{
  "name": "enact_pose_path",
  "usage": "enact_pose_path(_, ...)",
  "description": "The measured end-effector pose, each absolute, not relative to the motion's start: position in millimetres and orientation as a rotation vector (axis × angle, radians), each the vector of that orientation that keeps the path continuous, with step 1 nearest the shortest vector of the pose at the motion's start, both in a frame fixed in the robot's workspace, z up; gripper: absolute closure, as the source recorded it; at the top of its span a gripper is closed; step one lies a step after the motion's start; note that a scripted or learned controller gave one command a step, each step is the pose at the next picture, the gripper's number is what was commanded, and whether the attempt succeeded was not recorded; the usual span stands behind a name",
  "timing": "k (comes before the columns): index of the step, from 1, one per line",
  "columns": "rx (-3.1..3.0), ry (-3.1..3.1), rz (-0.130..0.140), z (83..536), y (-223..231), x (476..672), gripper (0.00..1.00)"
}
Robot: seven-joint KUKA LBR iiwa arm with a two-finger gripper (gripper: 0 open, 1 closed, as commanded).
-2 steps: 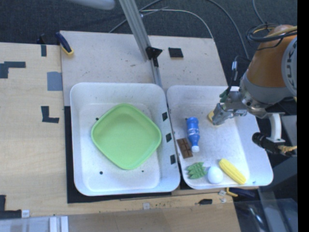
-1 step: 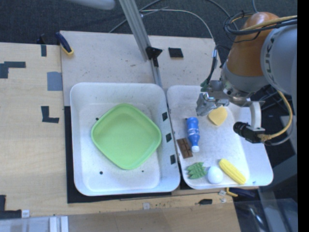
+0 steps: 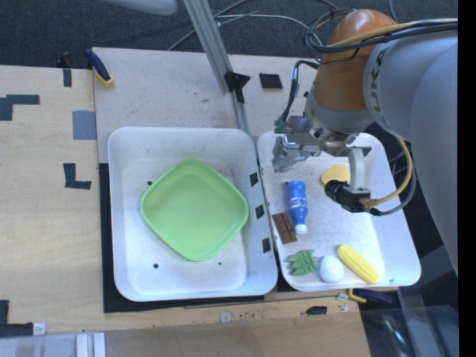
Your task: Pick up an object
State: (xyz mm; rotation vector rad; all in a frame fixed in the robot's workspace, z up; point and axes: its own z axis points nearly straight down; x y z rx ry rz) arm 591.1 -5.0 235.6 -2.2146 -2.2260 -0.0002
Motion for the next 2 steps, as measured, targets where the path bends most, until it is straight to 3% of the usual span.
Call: enact_pose_path(2, -2.218, -2.224, 0.001, 225, 86, 652.9, 1.00)
